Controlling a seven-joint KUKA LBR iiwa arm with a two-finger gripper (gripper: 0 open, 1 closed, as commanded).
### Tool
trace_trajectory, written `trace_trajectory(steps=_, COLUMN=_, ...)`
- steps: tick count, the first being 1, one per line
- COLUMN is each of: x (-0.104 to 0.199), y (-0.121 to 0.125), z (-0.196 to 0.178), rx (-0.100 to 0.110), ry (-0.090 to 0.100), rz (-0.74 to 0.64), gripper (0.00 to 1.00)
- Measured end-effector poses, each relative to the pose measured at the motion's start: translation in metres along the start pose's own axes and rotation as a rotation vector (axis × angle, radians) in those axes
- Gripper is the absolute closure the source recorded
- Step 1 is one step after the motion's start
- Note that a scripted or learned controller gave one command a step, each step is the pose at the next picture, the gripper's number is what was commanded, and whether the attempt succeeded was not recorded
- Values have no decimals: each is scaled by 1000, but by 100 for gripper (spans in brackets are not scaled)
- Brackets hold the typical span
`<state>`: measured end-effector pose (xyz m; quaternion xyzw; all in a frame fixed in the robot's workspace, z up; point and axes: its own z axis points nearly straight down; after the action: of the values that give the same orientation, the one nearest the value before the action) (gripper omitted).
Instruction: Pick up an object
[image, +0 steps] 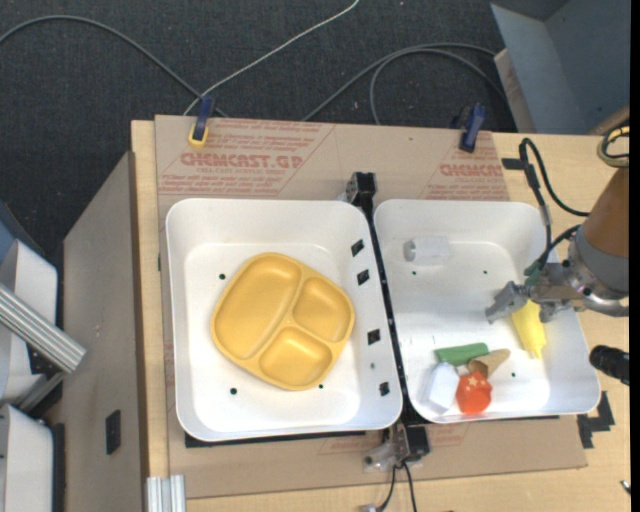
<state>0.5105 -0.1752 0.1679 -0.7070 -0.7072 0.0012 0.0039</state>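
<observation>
In the right bin (455, 225) a yellow banana-shaped object (529, 332) lies near the right wall. My gripper (527, 298) hovers right over its upper end, and the grey arm (610, 245) reaches in from the right. Toward the bin's front lie a green object (461, 353), a red round object (474, 396), a white object (439, 386) and a small tan piece (494, 359), all close together. A pale translucent object (428, 250) rests near the back of this bin.
The left bin (190, 300) holds a yellow divided plate (283, 320). A black divider with clips (372, 290) runs between the bins. Cables (535, 180) trail over the back right corner of the bench.
</observation>
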Motion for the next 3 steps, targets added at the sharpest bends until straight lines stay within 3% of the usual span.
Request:
trace_trajectory(steps=1, x=-7, y=2, z=46, rx=-1, ry=-1, rz=1, gripper=0)
trace_trajectory(steps=2, x=-6, y=4, z=32, rx=-8, ry=-2, rz=0, gripper=100)
trace_trajectory(steps=3, x=-2, y=1, z=-12, rx=-11, ry=-5, rz=-1, gripper=100)
